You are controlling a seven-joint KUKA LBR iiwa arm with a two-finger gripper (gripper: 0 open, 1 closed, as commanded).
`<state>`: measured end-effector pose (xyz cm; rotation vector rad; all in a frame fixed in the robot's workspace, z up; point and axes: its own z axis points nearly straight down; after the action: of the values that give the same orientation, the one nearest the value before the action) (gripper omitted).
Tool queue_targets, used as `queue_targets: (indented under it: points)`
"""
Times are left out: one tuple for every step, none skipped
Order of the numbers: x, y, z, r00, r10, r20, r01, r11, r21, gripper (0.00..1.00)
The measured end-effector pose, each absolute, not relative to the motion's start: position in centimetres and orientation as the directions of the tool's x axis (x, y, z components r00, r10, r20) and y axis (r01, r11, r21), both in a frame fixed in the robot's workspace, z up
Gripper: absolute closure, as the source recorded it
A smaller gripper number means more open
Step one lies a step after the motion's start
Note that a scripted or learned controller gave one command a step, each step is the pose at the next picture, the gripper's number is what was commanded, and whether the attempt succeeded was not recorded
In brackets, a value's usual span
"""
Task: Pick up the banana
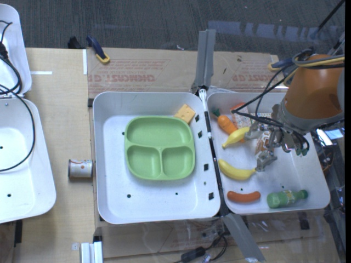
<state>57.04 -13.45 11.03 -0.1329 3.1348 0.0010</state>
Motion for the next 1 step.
queue_targets:
  points:
    - [55.19, -9.1, 9.19, -0.999, -0.037, -0.002, -0.037, 0.999, 0.001, 0.0]
